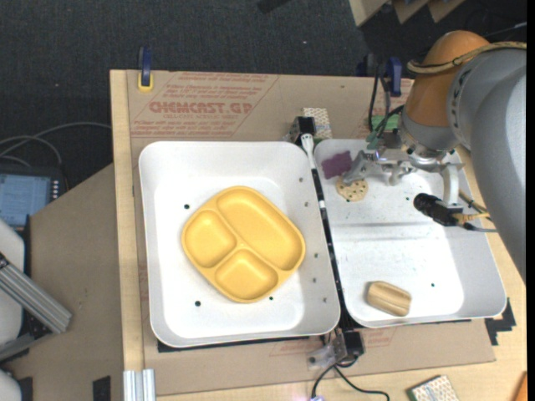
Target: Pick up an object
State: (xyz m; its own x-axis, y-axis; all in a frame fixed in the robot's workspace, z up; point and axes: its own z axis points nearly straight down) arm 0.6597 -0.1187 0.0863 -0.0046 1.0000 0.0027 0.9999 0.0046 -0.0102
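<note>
Three candidates lie in the right bin [468, 295]: a cookie [353, 190] and purple block [336, 162] at its far left corner, a bread roll [389, 297] near its front. The tool [376, 164] hovers beside the cookie, finger state unclear; it should centre over the cookie before descending.

Glossy yellow plastic tray [242, 242] (three wells), smooth white bins [159, 224], matt brown board [201, 107]

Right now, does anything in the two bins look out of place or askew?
The yellow divided plate lies turned at an angle in the left bin, not square with its walls. In the right bin, the cookie, purple piece and tan block look ordinary.
</note>
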